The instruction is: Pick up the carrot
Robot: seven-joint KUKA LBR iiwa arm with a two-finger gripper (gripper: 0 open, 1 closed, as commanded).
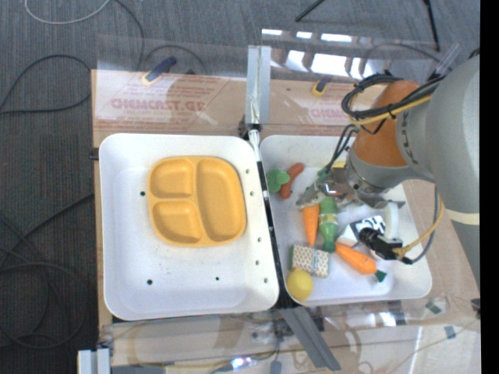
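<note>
Two carrots lie in the right bin (405,283). One orange carrot (310,224) points toward the bin's front, just left of a green item (328,224). A second carrot (356,259) with a green end lies slanted near the front right. My gripper (324,188) hangs low over the middle of the bin, right above the top end of the first carrot and the green item. The wrist hides what lies directly under it, and nothing shows as held.
A small red-orange piece (295,173) with a green leafy piece (277,180) sits at the bin's back left. A patterned cracker block (310,260), a lemon (300,284) and a black-and-white item (370,228) are nearby. A yellow divided plate (196,201) rests in the left bin (125,287).
</note>
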